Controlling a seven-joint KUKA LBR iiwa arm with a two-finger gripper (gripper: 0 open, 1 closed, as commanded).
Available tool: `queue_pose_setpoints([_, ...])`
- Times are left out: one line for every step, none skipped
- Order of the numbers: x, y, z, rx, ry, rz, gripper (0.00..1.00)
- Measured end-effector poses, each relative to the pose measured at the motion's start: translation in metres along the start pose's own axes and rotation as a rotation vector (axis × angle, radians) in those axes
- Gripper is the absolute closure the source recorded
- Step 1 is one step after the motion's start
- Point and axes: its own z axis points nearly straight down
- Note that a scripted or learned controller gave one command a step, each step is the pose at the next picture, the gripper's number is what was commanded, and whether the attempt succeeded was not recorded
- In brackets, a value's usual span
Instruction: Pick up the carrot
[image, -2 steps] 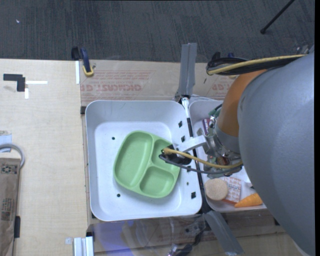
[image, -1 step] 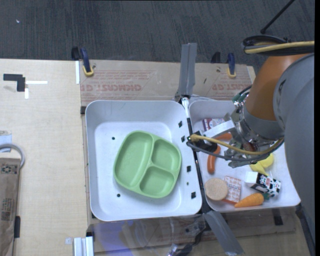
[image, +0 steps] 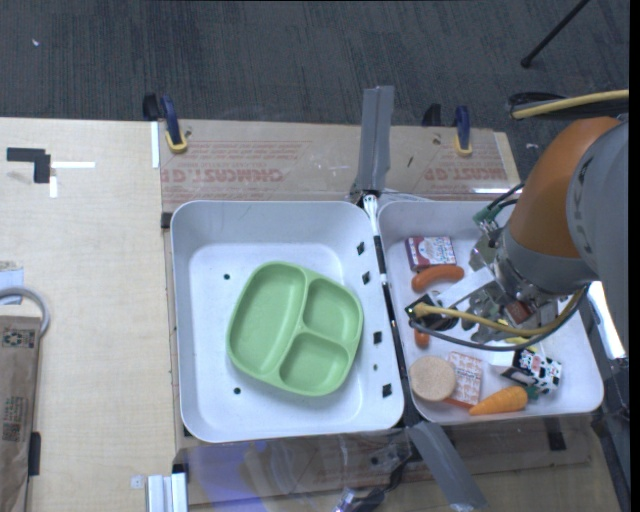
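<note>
The carrot (image: 499, 401) is lying near the right bin's (image: 590, 400) front edge, long axis running roughly left-right (tip pointing left), touching the round cracker (image: 434, 378). The end effector (image: 497, 305) is hovering behind it, toward the bin's middle; its grip state cannot be determined.
</note>
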Motion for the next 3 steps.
queue_pose_setpoints([0.028,-0.073,0.052,0.0,0.001,0.162,1.0])
queue_pose_setpoints([0.01,-0.024,0.029,-0.001,0.004,0.161,1.0])
queue_pose_setpoints([-0.002,0.007,-0.006,-0.002,0.004,-0.16,1.0])
